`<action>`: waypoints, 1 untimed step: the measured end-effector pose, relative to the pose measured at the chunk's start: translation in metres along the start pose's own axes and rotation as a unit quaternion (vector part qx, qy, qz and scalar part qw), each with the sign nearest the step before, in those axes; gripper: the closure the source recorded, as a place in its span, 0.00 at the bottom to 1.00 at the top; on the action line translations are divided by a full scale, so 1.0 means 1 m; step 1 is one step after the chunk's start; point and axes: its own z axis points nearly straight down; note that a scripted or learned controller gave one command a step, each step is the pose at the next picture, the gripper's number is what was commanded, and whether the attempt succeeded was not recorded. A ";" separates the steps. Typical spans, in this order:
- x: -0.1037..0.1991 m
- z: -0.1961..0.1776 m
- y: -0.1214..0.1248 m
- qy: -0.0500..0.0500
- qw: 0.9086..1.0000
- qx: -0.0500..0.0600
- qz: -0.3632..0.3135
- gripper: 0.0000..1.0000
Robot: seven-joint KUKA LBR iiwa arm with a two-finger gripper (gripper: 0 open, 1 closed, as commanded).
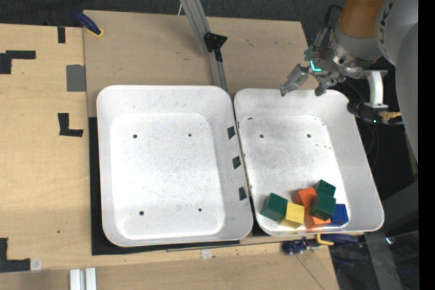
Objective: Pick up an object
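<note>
Several small blocks lie in a cluster at the near end of the right bin [353, 146]: a green block [274, 206], a yellow one [294, 214], an orange one [305, 197], a dark green one [325, 195] and a blue one [339, 214]. My gripper [305, 82] hangs over the far rim of that bin, well away from the cluster. Its two fingers are spread apart and hold nothing.
The left bin [166, 163] sits beside the right one. A slanted metal pole [197, 10] runs down to the gap between the bins at the back. A blue and yellow clamp [88, 22] lies on the bench at the far left.
</note>
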 end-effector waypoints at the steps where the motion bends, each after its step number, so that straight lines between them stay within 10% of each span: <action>1: -0.001 -0.004 0.001 -0.002 1.000 -0.002 0.000 0.00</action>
